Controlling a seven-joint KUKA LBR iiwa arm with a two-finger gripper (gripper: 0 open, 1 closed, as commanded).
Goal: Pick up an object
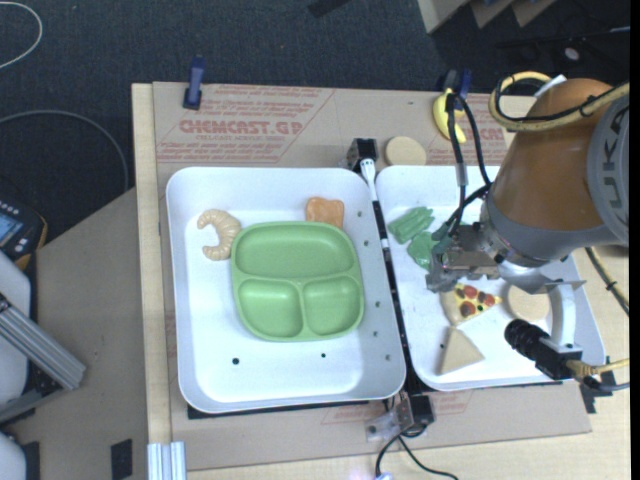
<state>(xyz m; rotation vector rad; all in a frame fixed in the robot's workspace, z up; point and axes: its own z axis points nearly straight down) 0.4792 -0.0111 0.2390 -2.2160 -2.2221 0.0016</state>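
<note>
Gripper [452,264] sits low in the right bin [590,340], beside the green toy [412,226] (finger state: cannot tell). Nothing visibly lifted; pick apparently still pending.

The bench [250,128] is a pale board printed with red lettering. Two shallow white bins rest on it side by side, touching: the left bin [195,298] and the right bin [420,353]. A blue clamp [193,83] grips its far edge, and a tan disc [405,151] lies beyond the right bin.
</note>
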